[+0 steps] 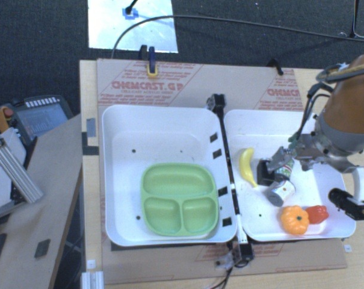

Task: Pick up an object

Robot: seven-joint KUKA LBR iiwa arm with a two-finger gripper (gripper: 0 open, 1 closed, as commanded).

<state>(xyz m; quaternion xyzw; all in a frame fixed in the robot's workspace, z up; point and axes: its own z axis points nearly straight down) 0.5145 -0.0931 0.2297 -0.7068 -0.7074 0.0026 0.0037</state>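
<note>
camera view puts my end effector (272, 170) low by the can (281, 191), grip state i cannot tell; next, i'd close and lift.

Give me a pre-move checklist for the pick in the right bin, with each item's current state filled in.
1. Hand is inside the shallow white right bin: ok.
2. A target lies next to the hand: ok, a small white can with a red label lies on its side just below it.
3. Hand open wide enough for that can: cannot tell.
4. Nothing already held: cannot tell; a dark block sits at the hand's tip.
5. Neighbours stay clear: not ok; the yellow banana and orange pumpkin lie close by.
6. Green three-compartment plastic plate is out of the way in the left bin: ok.
</note>
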